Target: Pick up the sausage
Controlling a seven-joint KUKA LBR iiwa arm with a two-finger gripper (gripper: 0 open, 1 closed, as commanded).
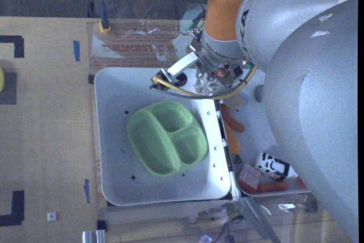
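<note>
The left white bin [114, 179] holds a green divided plate [166, 137] with three compartments, lying near the bin's middle with its long side running from about 10 to 4 o'clock. The right white bin [284, 193] touches it along a shared rim and is largely covered by the grey arm [307, 65]. In that bin's visible strip lie a reddish sausage [232, 121], an orange piece [234, 145] just below it, a black-and-white patterned object [274, 165], and a red item [273, 185] beside a clear wrapper at the 6 o'clock end. The sausage sits close to the shared rim, its long axis running from about 11 to 5 o'clock. The gripper [211, 83] hangs over the rim at the bins' 12 o'clock end, just above the sausage; how it stands cannot be told.
</note>
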